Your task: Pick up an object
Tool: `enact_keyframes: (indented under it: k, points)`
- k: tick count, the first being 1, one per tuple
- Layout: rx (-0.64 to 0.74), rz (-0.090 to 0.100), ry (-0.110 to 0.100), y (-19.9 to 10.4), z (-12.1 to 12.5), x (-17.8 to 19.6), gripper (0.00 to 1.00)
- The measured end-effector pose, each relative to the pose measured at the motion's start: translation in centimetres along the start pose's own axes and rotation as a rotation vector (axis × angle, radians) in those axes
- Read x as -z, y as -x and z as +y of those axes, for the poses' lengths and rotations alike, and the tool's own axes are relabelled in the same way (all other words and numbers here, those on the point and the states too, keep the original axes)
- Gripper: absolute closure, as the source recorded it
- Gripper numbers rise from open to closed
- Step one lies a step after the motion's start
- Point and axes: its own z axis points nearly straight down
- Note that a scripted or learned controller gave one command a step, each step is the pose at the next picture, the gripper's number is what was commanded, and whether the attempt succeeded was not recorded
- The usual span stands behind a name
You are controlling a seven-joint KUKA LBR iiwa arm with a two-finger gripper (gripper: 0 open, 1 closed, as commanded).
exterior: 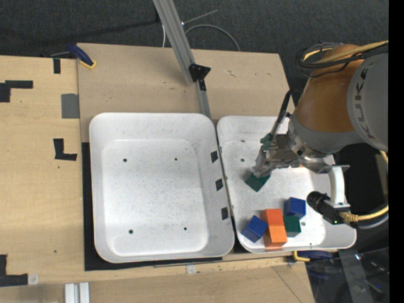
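green block (256,182) lay in right bin (238,137), directly beneath gripper (264,166), at fingertips, touching or nearly so; whether it sat between fingers could not be told, nor whether tool was open or closed. block looked tilted, one corner toward bin's left wall. nearer camera, cluster at bin's front: blue cube (254,227), orange block (275,226), dark green cube (292,224), second blue cube (295,206), well apart from tool. arm (328,106) reached in from right, wrist bent down over bin.
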Motion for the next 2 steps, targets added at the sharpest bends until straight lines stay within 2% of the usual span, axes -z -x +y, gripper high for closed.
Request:
enact_keyframes:
  k: [2]
  points:
    - [0.002,0.001,0.002,-9.7,6.0,-1.7,1.00]
